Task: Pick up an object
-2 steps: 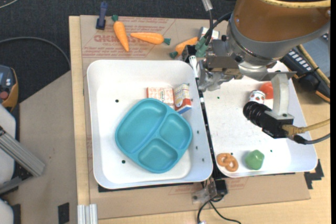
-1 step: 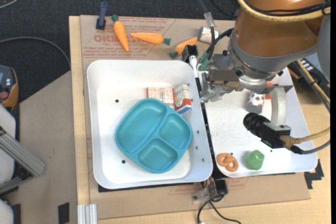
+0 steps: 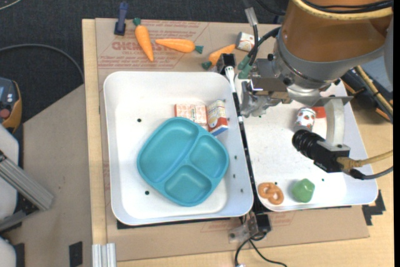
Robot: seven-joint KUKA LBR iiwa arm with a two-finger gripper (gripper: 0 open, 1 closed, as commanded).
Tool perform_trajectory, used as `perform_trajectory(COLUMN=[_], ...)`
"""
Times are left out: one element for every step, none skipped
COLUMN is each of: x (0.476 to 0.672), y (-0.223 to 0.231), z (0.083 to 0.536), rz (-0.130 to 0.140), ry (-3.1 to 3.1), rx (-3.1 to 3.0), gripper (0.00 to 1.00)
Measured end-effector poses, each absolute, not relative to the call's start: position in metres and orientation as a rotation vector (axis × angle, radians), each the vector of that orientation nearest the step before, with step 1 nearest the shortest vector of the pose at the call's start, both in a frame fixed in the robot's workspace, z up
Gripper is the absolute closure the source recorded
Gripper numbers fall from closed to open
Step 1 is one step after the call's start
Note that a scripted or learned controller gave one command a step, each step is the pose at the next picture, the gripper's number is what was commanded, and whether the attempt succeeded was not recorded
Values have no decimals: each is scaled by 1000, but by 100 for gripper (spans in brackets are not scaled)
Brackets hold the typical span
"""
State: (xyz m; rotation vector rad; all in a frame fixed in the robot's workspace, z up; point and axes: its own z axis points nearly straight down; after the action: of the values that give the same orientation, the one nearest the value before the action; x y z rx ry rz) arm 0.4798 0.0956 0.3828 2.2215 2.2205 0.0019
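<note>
A grey robot arm with a broad orange band reaches in from the upper right and bends down over the bench. Its gripper hangs low over the far left corner of the right bin, just beside the wall shared with the left bin. Whether the gripper is spread or pressed together cannot be told from this angle. The right bin holds three small things that could be picked up: one pretzel and one green block, side by side near the front edge, and one white and red object further back, near the gripper. The left bin holds one teal divided plate and, touching its far edge, two small cartons. Beyond the bins, on the cardboard sheet, lie three toy carrots and one blue clip.
</note>
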Motion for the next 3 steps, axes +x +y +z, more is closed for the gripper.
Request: perform_trajectory(x=[479,479,481], y=[68,98,51], z=[345,328,472], rz=[-8,-6,24], ry=[2220,2227,2207], rx=[2229,2221,2218], gripper=[100,100,100])
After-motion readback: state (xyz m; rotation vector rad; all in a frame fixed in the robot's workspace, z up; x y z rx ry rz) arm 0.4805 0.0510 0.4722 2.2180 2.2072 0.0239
